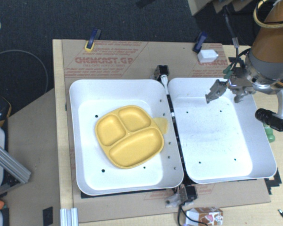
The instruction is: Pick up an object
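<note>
Bins (pixel 80 140) on cardboard-topped bench (pixel 132 55)

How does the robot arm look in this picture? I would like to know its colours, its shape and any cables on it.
The arm is a thick, rounded body with an orange band above a grey wrist section. Below it sits a silver metal block carrying the end effector, whose slim fingers are dark grey. Thin cables, some green, run along the wrist near the block. No markings are legible.
</note>
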Motion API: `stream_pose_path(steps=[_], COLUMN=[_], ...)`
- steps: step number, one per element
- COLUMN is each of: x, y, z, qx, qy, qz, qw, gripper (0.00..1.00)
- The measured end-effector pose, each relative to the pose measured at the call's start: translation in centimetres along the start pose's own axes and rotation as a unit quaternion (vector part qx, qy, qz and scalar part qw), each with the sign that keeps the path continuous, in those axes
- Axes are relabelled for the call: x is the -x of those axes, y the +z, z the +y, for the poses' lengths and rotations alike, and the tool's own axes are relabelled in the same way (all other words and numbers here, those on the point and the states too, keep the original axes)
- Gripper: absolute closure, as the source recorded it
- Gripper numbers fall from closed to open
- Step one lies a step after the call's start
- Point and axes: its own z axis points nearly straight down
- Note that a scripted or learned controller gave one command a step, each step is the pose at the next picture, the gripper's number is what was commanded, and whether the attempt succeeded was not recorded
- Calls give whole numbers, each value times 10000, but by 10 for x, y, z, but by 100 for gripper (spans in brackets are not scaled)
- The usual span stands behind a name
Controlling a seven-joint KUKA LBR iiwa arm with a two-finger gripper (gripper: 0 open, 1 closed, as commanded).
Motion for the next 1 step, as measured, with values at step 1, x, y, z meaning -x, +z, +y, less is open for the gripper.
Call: stream_pose_path(steps=[1], x=[-42], y=[-151], z=[-69], qx=[36], qy=[-23], qz=[-2], qw=[10000], gripper=[0])
